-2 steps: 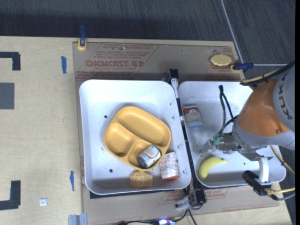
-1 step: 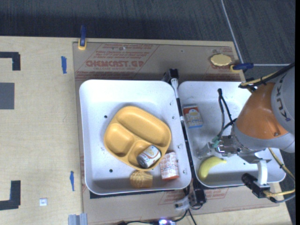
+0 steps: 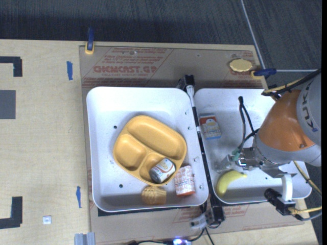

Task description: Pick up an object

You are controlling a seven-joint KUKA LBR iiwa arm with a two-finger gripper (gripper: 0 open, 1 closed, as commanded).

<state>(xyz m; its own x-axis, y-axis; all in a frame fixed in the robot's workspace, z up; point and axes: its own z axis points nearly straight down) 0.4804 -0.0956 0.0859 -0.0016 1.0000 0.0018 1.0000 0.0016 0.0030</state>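
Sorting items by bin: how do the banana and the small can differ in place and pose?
The banana lies in the right bin, on its floor; the small can lies in the left bin, resting on the yellow divided tray. The banana is curved, plain yellow; the can is cylindrical, labelled.

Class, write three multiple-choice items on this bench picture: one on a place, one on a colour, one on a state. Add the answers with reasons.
1. Where does the small can lie?
A. in a compartment of the divided tray
B. in the right bin
C. on the bare bench

2. What colour is the divided tray?
A. blue
B. yellow
C. green

3. How does the banana lie?
A. in the left bin
B. in the right bin, beside the hand
C. on the divided tray

Answers: 1 A, the can rests in the tray's lower compartment. 2 B, the tray is plainly yellow. 3 B, the banana lies at the right bin's near left corner, below the hand.
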